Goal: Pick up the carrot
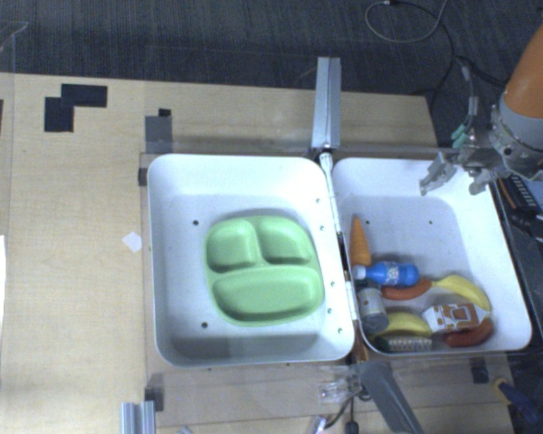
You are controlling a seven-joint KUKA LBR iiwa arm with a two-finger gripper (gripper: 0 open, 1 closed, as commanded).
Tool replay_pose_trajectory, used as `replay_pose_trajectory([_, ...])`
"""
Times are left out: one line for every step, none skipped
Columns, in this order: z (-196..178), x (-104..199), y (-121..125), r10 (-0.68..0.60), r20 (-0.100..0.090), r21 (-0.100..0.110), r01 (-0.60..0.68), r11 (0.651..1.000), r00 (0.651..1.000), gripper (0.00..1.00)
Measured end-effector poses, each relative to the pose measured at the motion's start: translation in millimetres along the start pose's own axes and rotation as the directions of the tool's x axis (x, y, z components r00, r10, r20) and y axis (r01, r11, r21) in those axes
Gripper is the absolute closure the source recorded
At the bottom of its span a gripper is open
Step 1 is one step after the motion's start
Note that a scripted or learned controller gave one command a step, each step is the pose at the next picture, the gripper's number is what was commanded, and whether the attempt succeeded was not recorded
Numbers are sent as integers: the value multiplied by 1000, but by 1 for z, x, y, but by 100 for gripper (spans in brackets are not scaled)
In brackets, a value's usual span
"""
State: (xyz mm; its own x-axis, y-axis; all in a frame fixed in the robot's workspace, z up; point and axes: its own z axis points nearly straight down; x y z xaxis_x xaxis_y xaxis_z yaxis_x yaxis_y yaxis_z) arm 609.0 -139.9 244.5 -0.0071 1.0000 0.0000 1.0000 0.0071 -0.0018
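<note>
The carrot (359, 240) is small and orange, lying upright along the left wall of the right bin (434, 215). My gripper (454, 175) hangs over the far right corner of that bin, well away from the carrot, to its upper right. Its two fingers (432, 178) are spread apart with nothing between them.
A blue bottle (389, 273), a red sausage (407, 290), bananas (464, 289), a small can (373, 308) and a carton (450, 316) crowd the near end of the right bin, just below the carrot. A green divided plate (262, 269) lies in the left bin (176, 242).
</note>
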Motion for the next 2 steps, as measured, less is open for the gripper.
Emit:
replay_pose_trajectory([105, 38, 61, 72, 0, -1, -72, 997, 997, 0])
replay_pose_trajectory([158, 50, 64, -51, 1, -9, 51, 999, 999, 0])
